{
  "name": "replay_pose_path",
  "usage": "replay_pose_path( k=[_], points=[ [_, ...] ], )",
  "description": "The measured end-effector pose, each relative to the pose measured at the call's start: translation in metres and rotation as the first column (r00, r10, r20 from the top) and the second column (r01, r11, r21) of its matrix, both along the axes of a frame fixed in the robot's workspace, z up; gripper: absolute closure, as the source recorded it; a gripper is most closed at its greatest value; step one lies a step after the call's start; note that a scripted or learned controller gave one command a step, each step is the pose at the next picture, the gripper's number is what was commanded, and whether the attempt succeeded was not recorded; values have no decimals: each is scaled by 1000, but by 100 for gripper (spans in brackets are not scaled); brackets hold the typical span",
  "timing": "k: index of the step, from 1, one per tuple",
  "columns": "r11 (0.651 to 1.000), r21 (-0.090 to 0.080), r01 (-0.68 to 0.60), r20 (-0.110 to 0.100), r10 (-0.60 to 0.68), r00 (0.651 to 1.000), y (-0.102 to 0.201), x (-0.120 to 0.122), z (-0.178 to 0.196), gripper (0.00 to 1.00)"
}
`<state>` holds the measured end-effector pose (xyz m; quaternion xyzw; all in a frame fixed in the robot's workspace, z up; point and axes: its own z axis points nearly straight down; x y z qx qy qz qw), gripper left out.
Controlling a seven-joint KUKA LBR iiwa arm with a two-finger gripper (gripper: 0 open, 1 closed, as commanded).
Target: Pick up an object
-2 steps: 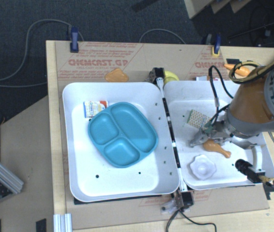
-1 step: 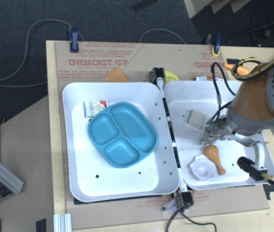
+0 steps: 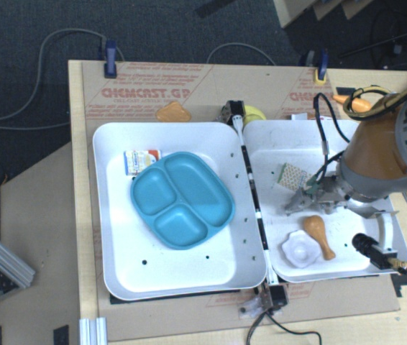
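Several small things lay in the right bin (image 3: 376, 139); the gripper (image 3: 300, 201) hung low among them, its grip impossible to judge; just below it sat a drumstick (image 3: 318, 234), probably light, stiff, slick plastic; best pinched across its narrow shank.

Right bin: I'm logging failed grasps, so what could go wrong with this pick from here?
The gripper sits among close-packed things in the right bin: a patterned card, an orange drumstick toy, a clear cup. It may close on nothing, or nudge the card toward the wall.
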<state>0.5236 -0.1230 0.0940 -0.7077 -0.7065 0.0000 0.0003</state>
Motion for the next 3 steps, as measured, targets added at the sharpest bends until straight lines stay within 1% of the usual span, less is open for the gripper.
replay_pose_path(
  k=[1,2,3],
  points=[
    [1000,3,-1,-6,1,1000,20,-46,-10,0],
    [1000,-1,0,1,0,1000,18,-43,0,100],
    [1000,-1,-9,11,9,1000,95,9,95,100]
  ],
)
